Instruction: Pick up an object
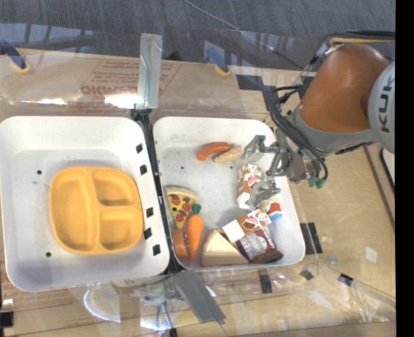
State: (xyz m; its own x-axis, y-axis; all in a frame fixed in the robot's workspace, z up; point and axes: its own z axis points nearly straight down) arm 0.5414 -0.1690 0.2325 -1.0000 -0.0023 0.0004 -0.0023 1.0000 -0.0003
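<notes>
My gripper (261,168) hangs over the right side of the right bin (166,139), open, with one finger (254,146) toward the back and the other (265,190) toward the front. A white and red snack packet (247,177) lies in the bin just under and to the left of the gap between them. Whether the fingers touch it I cannot tell. A red sausage (212,150) with a tan piece (228,156) beside it lies left of the back finger.
The front of the right bin holds a pizza slice (180,203), a carrot (194,232), a cheese wedge (217,248) and several small packets (256,236). A yellow divided plate (94,208) sits in the left bin (17,139).
</notes>
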